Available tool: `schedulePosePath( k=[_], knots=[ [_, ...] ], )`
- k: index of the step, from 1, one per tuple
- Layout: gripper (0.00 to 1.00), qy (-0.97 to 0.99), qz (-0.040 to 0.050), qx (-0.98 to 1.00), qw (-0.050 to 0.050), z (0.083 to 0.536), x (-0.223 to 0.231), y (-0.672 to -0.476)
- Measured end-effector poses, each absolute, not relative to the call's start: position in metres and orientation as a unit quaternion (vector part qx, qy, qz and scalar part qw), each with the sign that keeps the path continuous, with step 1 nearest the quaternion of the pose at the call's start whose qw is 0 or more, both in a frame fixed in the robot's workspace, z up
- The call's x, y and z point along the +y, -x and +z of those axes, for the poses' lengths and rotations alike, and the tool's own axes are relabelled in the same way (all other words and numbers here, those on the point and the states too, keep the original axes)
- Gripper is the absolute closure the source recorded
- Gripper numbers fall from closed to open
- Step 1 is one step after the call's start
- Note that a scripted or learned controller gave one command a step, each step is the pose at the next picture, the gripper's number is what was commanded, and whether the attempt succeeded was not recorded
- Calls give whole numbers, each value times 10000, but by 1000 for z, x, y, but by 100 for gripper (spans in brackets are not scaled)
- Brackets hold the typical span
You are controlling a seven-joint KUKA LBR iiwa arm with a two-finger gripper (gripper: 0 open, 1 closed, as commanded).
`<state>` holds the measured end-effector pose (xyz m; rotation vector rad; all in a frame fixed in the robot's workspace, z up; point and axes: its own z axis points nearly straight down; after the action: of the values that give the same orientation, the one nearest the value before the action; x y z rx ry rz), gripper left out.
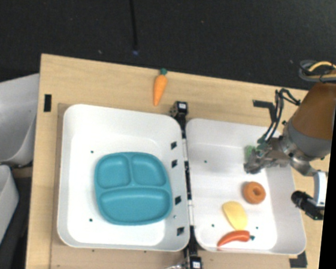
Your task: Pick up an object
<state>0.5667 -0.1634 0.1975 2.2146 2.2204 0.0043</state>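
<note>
My hand (254, 163) hangs low in the right bin (216, 136), at its far right; I cannot tell its state. The doughnut (254, 192) lies just nearward of it, with the yellow piece (235, 215) and red pepper (234, 237) nearer still.

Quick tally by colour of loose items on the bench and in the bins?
Orange: 2, carrot on the bench, doughnut in the right bin
Yellow: 1, yellow piece
Red: 1, chilli pepper
Blue: 1, divided plate in the left bin
Total: 5
</note>
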Motion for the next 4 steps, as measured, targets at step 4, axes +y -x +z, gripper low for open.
schedulePosePath(
  k=[4],
  knots=[
    [100,-7049,9,7093,13,297,-63,-580]
  ],
)
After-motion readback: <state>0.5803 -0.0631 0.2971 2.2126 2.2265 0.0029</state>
